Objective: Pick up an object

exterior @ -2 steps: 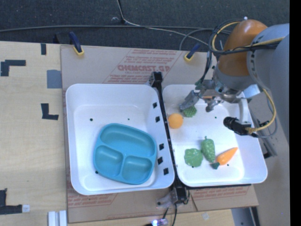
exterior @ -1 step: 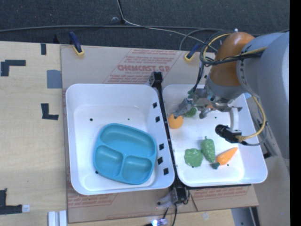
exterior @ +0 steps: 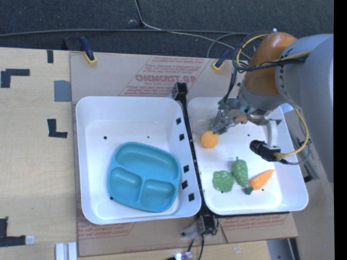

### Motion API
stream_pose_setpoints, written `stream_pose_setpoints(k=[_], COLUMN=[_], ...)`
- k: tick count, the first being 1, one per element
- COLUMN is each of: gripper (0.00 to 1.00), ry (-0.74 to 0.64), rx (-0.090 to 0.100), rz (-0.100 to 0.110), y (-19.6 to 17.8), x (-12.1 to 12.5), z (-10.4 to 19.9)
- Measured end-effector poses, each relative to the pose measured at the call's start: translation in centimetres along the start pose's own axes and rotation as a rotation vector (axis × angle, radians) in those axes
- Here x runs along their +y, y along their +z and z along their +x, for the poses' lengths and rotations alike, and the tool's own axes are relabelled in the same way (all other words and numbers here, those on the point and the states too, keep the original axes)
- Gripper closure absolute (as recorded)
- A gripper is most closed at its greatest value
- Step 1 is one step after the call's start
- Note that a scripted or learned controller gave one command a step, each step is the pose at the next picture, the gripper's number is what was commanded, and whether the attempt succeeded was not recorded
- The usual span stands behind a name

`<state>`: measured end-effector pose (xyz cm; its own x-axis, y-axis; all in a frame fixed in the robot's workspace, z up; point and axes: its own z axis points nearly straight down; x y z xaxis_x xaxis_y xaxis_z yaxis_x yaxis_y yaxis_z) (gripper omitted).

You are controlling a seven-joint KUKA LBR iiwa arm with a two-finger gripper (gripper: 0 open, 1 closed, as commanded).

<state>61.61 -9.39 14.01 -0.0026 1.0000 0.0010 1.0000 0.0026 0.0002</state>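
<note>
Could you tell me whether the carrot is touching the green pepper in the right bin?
Touching: in the camera view, the carrot's leafy end meets the lower end of the green pepper, with no white bin floor between them.

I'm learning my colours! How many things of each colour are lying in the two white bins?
Blue: 1, the divided plate in the left bin.
Orange: 2, the round fruit and the carrot in the right bin.
Green: 2, the leafy vegetable and the pepper beside it.
Total: 5
</note>
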Motion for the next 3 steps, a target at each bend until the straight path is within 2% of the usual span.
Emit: stream_pose_setpoints(k=[1, 2, 3], gripper=[1.0, 1.0, 1.0], ry=[0.001, 0.001, -0.004], rx=[-0.001, 0.0, 0.001], rz=[-0.004, 0.001, 0.002], y=[-6.3, -6.4, -6.7], x=[-0.1, -0.1, -0.2], z=[0.2, 0.3, 6.1])
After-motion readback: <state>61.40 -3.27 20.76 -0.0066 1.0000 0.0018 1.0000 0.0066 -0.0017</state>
